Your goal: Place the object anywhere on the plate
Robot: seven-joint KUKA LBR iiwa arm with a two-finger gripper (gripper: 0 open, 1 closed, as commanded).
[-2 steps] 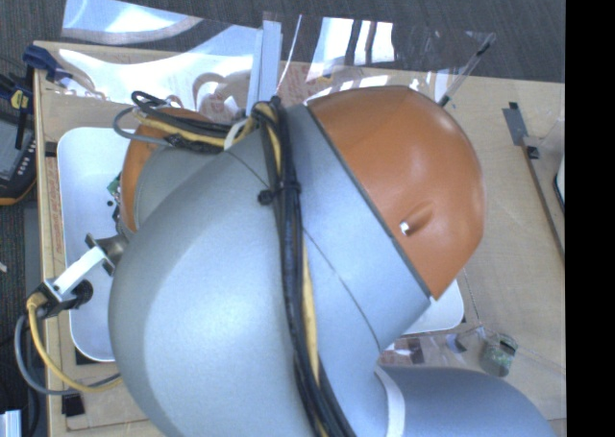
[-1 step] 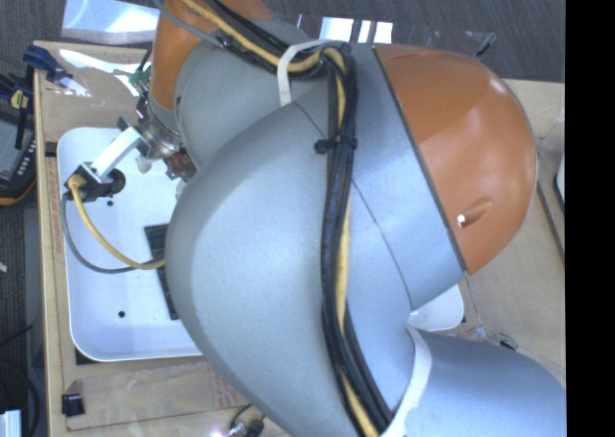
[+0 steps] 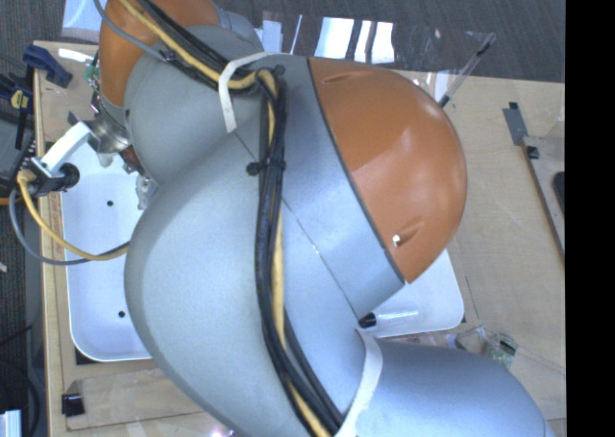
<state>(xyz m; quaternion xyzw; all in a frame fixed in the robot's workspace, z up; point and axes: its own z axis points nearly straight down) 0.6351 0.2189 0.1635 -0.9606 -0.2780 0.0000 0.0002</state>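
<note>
No text, label, brand, number or sign is showing legibly anywhere.

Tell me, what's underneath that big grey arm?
Under the arm lie two white bins: the left bin and a corner of the right bin. Their contents beneath the arm are covered.
</note>
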